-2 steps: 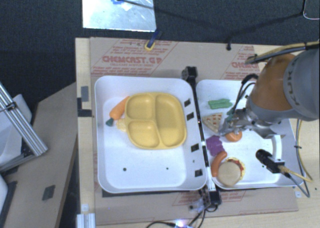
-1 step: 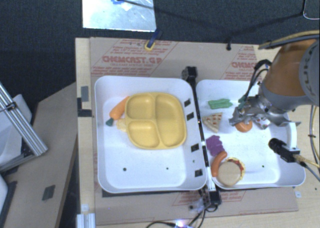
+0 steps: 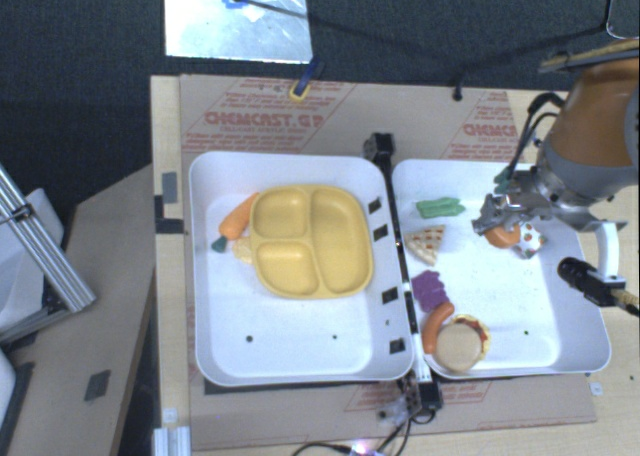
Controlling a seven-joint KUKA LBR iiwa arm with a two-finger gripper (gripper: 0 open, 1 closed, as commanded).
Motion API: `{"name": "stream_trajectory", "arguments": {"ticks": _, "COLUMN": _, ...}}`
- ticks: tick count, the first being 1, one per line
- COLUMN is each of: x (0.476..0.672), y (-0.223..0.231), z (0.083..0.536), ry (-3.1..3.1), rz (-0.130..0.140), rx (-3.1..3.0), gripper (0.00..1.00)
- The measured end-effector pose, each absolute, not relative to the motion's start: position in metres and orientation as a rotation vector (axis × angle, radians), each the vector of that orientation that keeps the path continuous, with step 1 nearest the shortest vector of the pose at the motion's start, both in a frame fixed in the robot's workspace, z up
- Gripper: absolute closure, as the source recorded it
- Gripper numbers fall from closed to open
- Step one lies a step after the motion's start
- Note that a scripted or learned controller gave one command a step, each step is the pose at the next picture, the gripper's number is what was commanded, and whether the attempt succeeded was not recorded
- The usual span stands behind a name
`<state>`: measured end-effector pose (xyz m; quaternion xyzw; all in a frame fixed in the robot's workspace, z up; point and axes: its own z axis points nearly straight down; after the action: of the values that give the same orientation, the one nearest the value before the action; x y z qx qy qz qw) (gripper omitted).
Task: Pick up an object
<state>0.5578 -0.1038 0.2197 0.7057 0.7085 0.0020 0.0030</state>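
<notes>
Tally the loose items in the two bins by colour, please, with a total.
Yellow: 1, tray
Orange: 3, carrot, sausage, piece under the gripper
Green: 1, piece
Purple: 1, piece
Tan: 2, pizza slice, burger
Total: 8

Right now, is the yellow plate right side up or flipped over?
Right side up. The yellow plate lies flat in the left bin, its three hollow sections facing up.
</notes>
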Motion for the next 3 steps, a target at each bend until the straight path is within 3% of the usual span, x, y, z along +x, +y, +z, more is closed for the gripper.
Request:
{"name": "stream_trajectory", "arguments": {"ticks": 1, "x": 0.557, "y": -0.072, "z": 0.214, "ry": 2.229, "rz": 0.001, "rx": 2.215, "gripper": 1.00}}
{"name": "stream_trajectory", "arguments": {"ticks": 2, "x": 0.551, "y": -0.077, "z": 0.234, "ry": 2.222, "rz": 0.003, "rx": 2.218, "gripper": 1.00}}
{"name": "stream_trajectory", "arguments": {"ticks": 3, "x": 0.565, "y": -0.074, "z": 0.227, "ry": 2.224, "rz": 0.003, "rx": 2.214, "gripper": 1.00}}
